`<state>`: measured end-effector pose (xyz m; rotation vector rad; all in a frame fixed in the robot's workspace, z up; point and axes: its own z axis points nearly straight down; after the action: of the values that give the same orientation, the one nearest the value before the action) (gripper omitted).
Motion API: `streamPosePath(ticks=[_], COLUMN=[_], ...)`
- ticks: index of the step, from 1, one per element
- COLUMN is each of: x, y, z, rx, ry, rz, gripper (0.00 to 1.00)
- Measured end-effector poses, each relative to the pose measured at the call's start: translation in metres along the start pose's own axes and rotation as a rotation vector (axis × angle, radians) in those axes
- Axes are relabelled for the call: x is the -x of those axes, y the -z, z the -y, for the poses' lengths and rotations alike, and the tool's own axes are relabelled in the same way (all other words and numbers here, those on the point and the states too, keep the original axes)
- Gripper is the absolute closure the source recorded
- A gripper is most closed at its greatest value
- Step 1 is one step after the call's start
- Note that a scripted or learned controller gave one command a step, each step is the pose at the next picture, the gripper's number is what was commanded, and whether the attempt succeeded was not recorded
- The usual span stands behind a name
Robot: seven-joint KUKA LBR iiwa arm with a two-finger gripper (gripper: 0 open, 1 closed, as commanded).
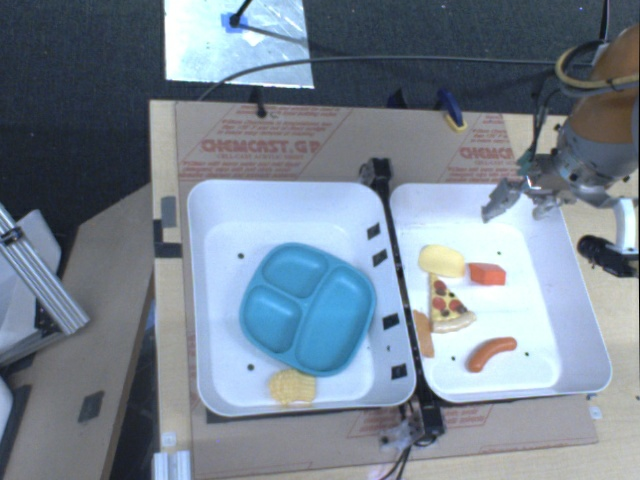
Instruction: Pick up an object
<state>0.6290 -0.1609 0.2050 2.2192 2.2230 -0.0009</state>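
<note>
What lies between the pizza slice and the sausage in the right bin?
In the camera view, only bare white bin floor separates the pizza slice from the sausage; they lie apart.

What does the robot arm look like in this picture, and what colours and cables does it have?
The arm has an orange-brown band above a grey, rounded wrist. Its gripper is grey metal with two thin fingers. A pale looped cable hangs near the band.

You see the divided plate [308, 315] in the left bin [215, 208], the corn cob [292, 387] just before it, and the pizza slice [449, 304] to its right in the right bin [570, 298].
</note>
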Motion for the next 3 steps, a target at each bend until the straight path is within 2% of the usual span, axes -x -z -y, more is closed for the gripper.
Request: streamPosePath(ticks=[1,2,3], x=[-0.006,-0.006,-0.005], y=[-0.043,-0.094,-0.080], z=[-0.002,0.008,0.006], rx=[-0.001,-0.002,0.004], ry=[0.004,0.000,0.000], rz=[-0.001,-0.001,0.001], gripper=[0.00,0.00,1.00])
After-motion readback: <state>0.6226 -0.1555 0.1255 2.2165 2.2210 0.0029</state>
